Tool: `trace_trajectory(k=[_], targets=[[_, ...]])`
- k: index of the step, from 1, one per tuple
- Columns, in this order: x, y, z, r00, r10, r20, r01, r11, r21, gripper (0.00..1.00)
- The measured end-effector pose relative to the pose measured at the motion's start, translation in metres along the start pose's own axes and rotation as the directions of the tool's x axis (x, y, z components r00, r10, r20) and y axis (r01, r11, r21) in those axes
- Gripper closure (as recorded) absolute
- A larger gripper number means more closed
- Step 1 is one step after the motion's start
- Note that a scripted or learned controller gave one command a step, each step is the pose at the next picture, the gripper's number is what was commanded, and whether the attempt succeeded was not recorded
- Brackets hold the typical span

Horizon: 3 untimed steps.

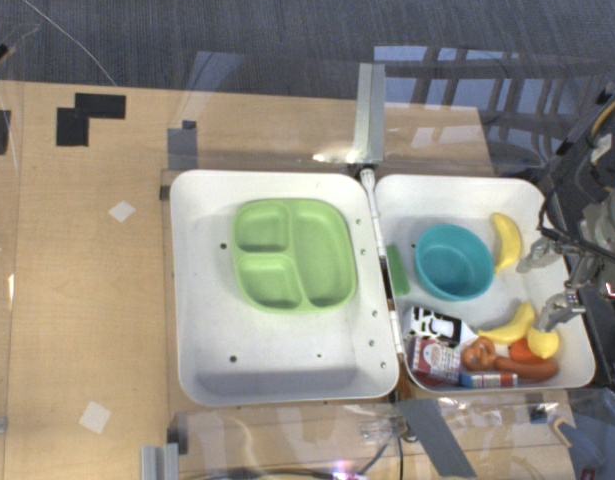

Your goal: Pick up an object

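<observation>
My gripper (549,286) hangs over the right edge of the right bin (467,190), open, its two fingers spread with only bare bin floor between them. Its lower fingertip (558,314) sits just above a small orange fruit (543,345) and the tip of a yellow banana (513,326). A second banana (505,240) lies left of the upper fingertip (536,258). A teal bowl (453,260) stands in the bin's middle. A red sausage (519,369) and a printed box (434,344) lie along the front wall.
The left bin (202,298) holds a green divided plate (292,254). A green stick (396,271) lies by the divider between the bins. A metal post (371,108) rises behind the bins. Wooden bench surrounds both.
</observation>
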<state>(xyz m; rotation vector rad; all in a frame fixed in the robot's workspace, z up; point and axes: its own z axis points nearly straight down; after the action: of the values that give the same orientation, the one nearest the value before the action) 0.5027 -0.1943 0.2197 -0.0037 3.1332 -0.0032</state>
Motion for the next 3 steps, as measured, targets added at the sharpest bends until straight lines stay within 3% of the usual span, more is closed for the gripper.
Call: trace_trajectory(k=[1, 2, 3], targets=[[-0.088, 0.003, 0.082, 1.000, -0.030, -0.005, 0.030, 1.000, -0.004, 0.00], [-0.156, 0.030, 0.133, 0.987, -0.161, 0.005, 0.161, 0.987, -0.001, 0.00], [-0.160, 0.029, 0.117, 0.986, -0.165, 0.018, 0.164, 0.986, 0.005, 1.00]])
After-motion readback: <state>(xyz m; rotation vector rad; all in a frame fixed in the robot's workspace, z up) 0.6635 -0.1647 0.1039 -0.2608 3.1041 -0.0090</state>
